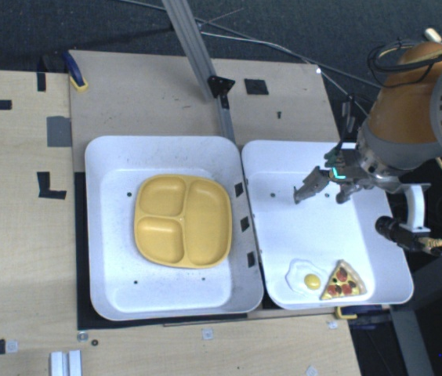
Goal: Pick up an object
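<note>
Spread apart with nothing between them, the two fingers of the gripper (324, 191) hang over the upper middle of the right bin (280, 233), one dark finger (309, 189) angled toward frame left and the other pointing down to its right. Below them, in the bin's lower right corner, lie two small toy foods: a fried egg (306, 277), white with a round yellow yolk, and just beside it on the right a pizza slice (342, 281), a tan-crusted wedge dotted with red and dark toppings, its point aimed up. The two nearly touch and sit close to the bin's bottom rim. Bare white floor stretches between them and the gripper, and along the bin's left side. The left bin (111, 210) holds a yellow divided plate (182, 220) with three compartments, roughly centred, with open white floor all round it. The grey arm with its orange band (409, 100) enters from the upper right of the frame.
</note>
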